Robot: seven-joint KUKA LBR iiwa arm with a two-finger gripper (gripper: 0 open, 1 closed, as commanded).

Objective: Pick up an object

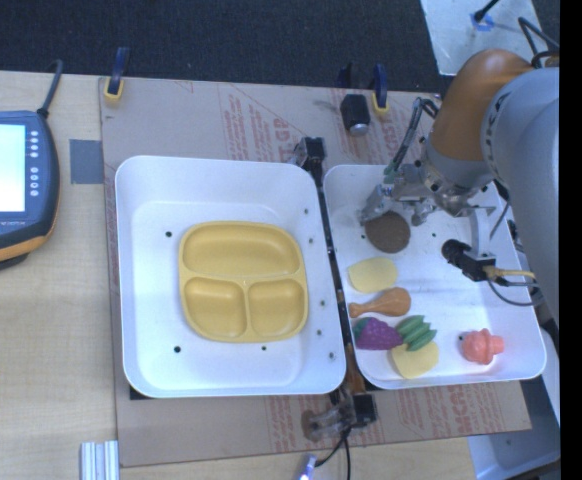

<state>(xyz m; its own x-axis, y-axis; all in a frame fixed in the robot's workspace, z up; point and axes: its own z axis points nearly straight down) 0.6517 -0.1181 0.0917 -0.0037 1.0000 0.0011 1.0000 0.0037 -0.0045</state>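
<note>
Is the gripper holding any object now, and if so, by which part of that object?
It cannot be told. The gripper is directly over the brown round object in the right bin, but no hold is visible.

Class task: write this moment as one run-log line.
gripper: above brown round piece, right bin | grasp: unconfirmed | yellow tray: left bin

A bulky smooth grey arm (531,138) with an orange band (471,103), black cables trailing beside its metal wrist.
</note>
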